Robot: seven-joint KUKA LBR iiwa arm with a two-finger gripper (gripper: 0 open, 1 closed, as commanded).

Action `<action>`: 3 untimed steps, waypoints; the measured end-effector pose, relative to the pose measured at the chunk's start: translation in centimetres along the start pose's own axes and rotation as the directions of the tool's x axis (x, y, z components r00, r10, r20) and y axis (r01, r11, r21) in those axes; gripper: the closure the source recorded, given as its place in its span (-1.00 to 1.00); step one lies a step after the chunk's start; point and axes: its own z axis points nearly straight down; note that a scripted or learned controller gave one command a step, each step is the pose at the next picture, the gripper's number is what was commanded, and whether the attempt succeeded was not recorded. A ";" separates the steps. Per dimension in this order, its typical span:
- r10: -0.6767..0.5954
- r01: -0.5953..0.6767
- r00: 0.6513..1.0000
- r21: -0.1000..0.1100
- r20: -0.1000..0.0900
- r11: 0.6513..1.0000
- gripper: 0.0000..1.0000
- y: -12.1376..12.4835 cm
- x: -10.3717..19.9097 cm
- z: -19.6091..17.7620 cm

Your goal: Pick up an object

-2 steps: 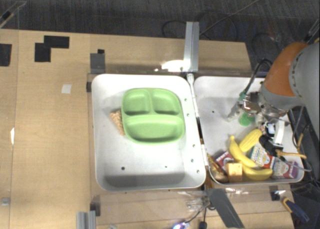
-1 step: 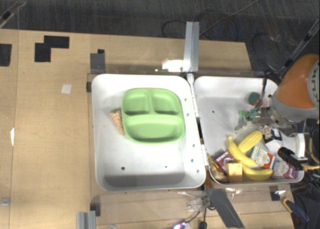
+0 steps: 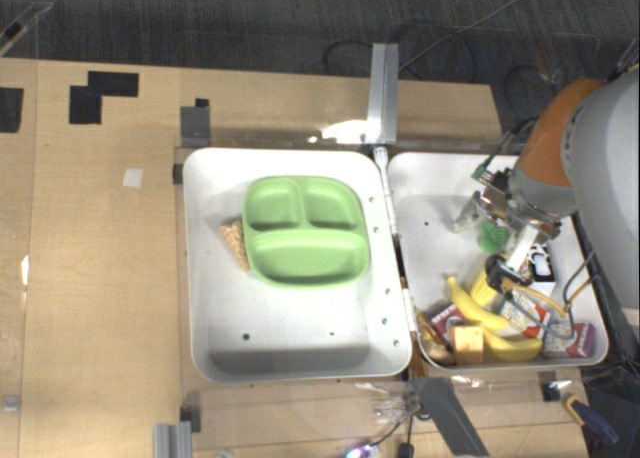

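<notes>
My gripper hangs over the upper middle of the right bin, under the arm's orange band. A small green object sits just below it, touching or nearly touching the gripper; I cannot tell whether it is held. In the bin's lower part lie a banana, a yellow block and some red and white packets.
The left bin holds a green divided plate with a tan, cork-like piece tucked under its left edge. A metal post stands behind the divide between the bins. Cables run along the right bin's right side.
</notes>
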 end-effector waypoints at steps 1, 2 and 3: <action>0.380 -0.380 0.925 0.008 0.009 0.925 -1.00 3.0 3.0 -1.1; 0.450 -0.450 0.893 -0.001 0.001 0.893 -1.00 -2.6 1.2 0.0; 0.672 -0.672 0.741 0.004 0.010 0.741 -1.00 2.3 8.5 -9.5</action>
